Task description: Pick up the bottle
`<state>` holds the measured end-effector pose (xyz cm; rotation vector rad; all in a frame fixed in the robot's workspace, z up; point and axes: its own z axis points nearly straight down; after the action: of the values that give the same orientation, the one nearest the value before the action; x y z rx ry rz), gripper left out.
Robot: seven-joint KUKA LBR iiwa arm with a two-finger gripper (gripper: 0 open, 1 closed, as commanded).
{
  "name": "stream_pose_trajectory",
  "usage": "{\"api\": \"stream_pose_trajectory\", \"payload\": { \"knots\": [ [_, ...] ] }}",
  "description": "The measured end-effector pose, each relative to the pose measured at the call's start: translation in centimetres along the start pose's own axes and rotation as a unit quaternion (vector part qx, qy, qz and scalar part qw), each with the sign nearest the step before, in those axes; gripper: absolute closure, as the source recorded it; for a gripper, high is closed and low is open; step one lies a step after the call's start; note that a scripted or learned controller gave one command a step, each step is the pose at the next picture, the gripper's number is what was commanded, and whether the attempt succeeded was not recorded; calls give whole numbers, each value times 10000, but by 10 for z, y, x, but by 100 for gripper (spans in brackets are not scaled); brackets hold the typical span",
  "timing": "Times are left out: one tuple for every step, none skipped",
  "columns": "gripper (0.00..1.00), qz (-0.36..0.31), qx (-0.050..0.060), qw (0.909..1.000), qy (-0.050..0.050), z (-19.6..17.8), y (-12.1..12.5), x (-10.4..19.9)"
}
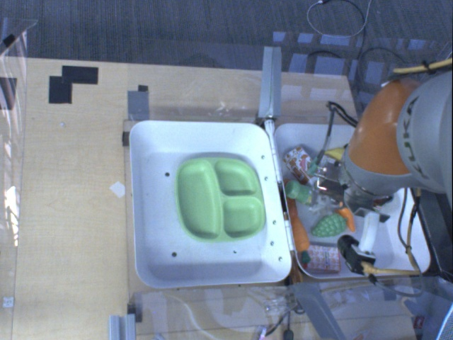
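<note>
1. Two shallow white bins sit side by side on my tabletop (71,211): the left bin (152,261) holds a green divided tray (219,198), and the right bin (414,243) holds a clutter of small things.
2. I see the arm (403,137) reaching in from the right, its orange band over the far right part of the right bin, with the wrist angled down toward that bin's middle.
3. I place the claw (327,184) low over the middle of the right bin, amid metal parts and cables; I cannot tell from here how the claw stands, apart or together.
4. I take the bottle (300,190) to be the small green item lying in the left part of the right bin, close to the wall shared with the left bin. It lies just left of the claw, very near it; I cannot tell whether they touch, and I do not see it between the fingers.
5. Beyond the bottle, on the far side, lies a red and white printed packet (298,161).
6. Nearer to me are a green textured piece (330,225) with an orange bit (346,218) beside it, a long carrot (300,236) along the left wall, and a pink patterned box (323,258) at the near edge.
</note>
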<state>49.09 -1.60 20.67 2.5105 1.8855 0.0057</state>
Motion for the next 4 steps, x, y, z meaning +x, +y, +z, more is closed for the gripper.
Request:
{"api": "stream_pose_trajectory", "payload": {
  "knots": [
    [100,1454,-29,9894,9,117,23,-78],
    [100,2763,1,9611,-5,-15,5,-26],
    [100,2897,13,9571,-11,23,44,-9],
    [0,2895,13,9572,-10,23,45,-9]
  ]
}}
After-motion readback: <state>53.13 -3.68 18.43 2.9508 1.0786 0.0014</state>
